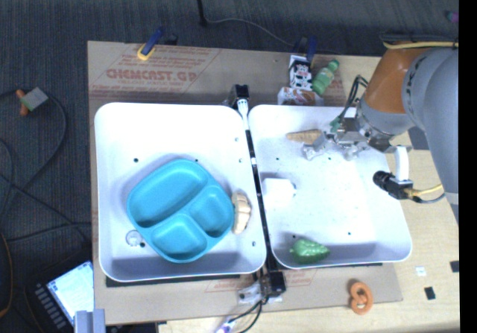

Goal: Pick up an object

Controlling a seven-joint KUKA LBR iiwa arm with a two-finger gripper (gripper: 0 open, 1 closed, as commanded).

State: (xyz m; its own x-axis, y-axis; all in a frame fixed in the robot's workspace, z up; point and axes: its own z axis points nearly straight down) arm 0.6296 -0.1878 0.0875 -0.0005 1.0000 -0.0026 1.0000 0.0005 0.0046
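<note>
We find the gripper (319,147) low in the right bin (373,246), toward that bin's twelve o'clock side, with its metal fingers pointing toward nine o'clock. Whether they are spread or closed we cannot tell; they blur into a small grey tangle against the white floor.

Just beside them, at about eleven o'clock from the fingertips, lies a tan cone-shaped object (304,135), which we judge the likeliest target. We cannot say whether the fingers touch it or merely sit next to it. The risk we see is a sideways nudge: a tapered, light piece lying flat could roll or slide toward the bin wall if one finger meets it first, and the fingers would close on nothing.

Farther out, a pale white block (278,191) sits at seven o'clock from the gripper, near the divider, hard to separate from the white floor. A green object (308,250) rests at the bin's six o'clock edge, its shape unclear.

In the left bin (112,175) a blue divided tray (181,209) lies with a beige item (241,211) touching its three o'clock rim.
</note>
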